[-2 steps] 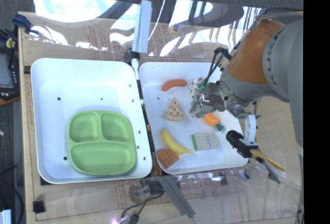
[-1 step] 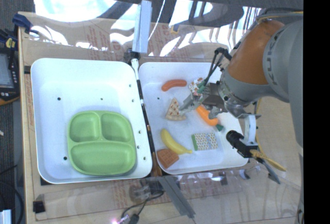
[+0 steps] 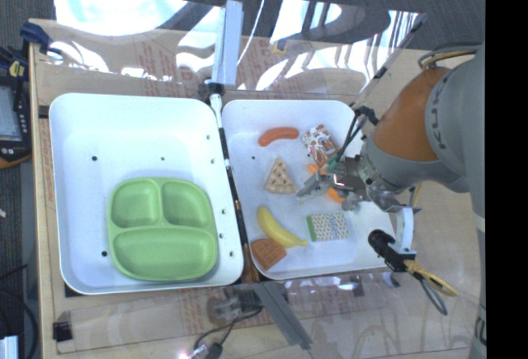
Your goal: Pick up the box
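Note:
The box (image 3: 327, 226) is small, with a green and white pattern, and lies flat in the lower part of the right bin (image 3: 247, 122). My gripper (image 3: 332, 193) hangs just above and behind it, near the bin's right side, and hides part of an orange item. It stands open, one grey finger (image 3: 309, 188) reaching left and the other sitting to the right. Nothing is held between them, and the box lies apart from them on the bin floor.
The right bin also holds a red sausage (image 3: 278, 135), a waffle wedge (image 3: 280, 176), a banana (image 3: 280, 229), a brown biscuit (image 3: 268, 252) and a pretzel-like snack (image 3: 316, 139). A green divided tray (image 3: 162, 229) sits in the left bin (image 3: 82, 134).

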Available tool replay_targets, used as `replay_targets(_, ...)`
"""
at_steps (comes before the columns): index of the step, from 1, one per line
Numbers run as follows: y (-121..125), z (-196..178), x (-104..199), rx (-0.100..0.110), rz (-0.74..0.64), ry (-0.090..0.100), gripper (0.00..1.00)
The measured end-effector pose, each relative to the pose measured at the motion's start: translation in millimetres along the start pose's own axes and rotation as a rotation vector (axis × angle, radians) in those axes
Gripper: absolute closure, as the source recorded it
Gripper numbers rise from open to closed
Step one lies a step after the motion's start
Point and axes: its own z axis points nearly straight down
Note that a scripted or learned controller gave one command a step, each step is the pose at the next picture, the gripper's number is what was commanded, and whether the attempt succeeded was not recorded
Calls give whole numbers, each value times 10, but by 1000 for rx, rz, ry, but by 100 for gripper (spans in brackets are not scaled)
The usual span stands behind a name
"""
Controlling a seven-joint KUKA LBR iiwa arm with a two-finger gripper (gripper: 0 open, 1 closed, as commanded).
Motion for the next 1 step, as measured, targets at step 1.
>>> replay_targets(1,89,699,-46,-10,-138,-1,0)
